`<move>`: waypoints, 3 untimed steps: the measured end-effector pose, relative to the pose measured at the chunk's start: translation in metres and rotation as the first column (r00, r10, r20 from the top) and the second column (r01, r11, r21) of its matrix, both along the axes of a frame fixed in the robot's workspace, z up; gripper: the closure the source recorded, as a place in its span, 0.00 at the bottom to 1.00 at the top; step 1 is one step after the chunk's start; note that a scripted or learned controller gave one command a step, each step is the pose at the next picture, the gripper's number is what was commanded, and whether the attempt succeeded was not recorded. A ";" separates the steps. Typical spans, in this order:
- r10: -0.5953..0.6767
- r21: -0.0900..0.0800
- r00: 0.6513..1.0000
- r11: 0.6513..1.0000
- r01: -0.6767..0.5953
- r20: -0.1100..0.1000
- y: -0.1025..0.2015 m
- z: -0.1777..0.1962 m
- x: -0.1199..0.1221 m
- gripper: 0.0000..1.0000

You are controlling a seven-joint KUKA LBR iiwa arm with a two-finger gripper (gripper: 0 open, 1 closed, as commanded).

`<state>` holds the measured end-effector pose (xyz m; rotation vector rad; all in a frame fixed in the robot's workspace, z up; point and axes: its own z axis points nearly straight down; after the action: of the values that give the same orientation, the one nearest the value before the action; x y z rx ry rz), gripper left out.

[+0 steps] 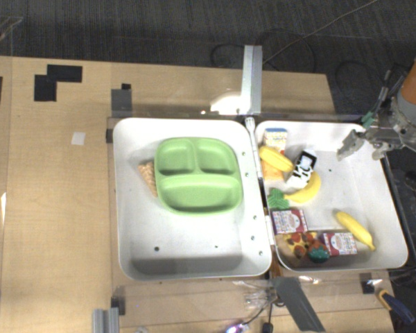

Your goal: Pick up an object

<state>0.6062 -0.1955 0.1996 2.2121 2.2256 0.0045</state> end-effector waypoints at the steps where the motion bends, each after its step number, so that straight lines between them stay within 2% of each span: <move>1: 0.015 -0.009 0.999 1.000 -0.015 0.042 0.060 -0.081 0.016 0.00; 2: 0.049 -0.015 0.997 0.999 -0.049 0.062 0.067 -0.087 0.005 0.00; 3: 0.143 -0.018 0.988 0.990 -0.142 0.063 0.055 -0.087 -0.027 0.00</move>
<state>0.5792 -0.1403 0.1127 2.0108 2.3367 0.0592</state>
